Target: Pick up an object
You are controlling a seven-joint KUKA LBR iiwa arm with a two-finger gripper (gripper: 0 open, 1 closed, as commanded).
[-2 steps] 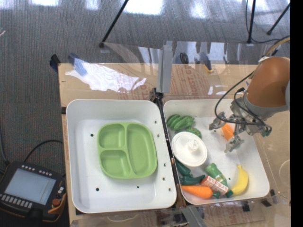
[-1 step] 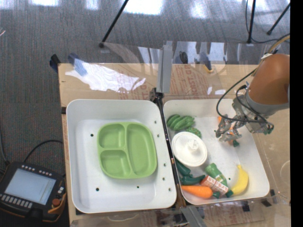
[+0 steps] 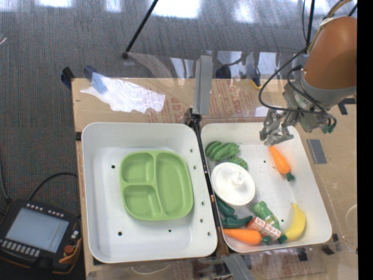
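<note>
Gripper [image 3: 278,134]: metal, finger state indiscernible, above right bin [image 3: 312,206]; tapered plastic carrot [image 3: 280,160] just beside; round white lid [image 3: 233,183] centre.

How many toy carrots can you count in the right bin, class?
2. One carrot lies near the far right, just below the gripper. The other carrot lies at the near edge, beside the banana. More could hide under the pile.

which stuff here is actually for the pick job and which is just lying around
For the job: gripper; right bin toys: upper carrot, lower carrot, banana, white lid, pea pods.

Lying about: green divided plate in left bin, crumpled plastic, teach pendant.
</note>
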